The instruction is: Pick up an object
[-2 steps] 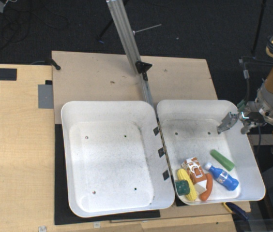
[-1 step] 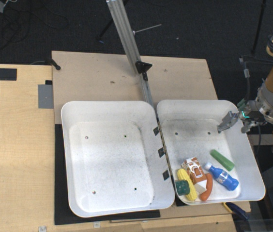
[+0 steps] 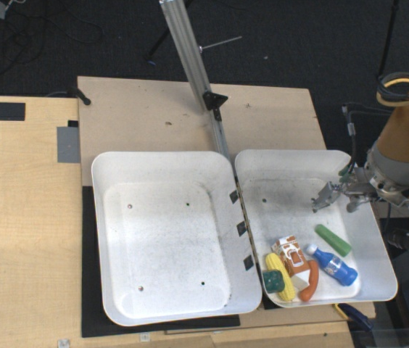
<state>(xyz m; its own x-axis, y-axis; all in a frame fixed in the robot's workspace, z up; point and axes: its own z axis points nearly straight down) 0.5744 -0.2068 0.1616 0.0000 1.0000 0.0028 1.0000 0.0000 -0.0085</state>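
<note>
Hovering over right bin [image 3: 364, 285], gripper [image 3: 328, 196] state unclear, cannot tell. Green stick [image 3: 333, 239] nearest: light, stiff, smooth; best grasped across middle.

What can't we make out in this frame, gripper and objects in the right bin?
- Two-finger gripper, camera view: too small and blurred to tell whether it grips anything.
- Grey arm with orange band: cut off by the right edge.
- Orange carrot-shaped toy: upper part hidden under the white and orange box.
- Yellow corn cob toy: print on the box beside it is unreadable.
</note>
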